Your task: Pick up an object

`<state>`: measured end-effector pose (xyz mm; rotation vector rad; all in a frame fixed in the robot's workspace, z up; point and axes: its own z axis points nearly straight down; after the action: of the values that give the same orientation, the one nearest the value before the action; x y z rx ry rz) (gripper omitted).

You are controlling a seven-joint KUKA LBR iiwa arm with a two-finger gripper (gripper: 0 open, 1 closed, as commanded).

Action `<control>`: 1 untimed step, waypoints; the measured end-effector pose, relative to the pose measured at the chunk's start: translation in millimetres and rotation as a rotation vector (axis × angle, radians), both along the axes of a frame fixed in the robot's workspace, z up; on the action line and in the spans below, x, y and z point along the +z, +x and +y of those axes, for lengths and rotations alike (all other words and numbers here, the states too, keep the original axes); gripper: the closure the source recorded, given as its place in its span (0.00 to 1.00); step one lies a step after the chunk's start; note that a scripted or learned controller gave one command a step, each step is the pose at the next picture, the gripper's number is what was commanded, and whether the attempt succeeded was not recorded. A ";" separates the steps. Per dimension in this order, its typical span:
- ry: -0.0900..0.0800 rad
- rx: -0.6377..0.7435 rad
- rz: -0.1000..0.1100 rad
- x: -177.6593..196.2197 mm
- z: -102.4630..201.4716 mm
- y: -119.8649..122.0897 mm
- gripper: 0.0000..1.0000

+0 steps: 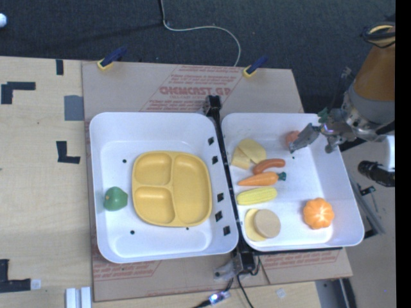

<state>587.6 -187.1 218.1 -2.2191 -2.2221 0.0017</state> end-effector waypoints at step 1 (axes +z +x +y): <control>0.003 0.005 0.006 -88.8 58.4 19.6 0.00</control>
<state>607.2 -128.7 129.4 -2.2093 -2.2235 0.0048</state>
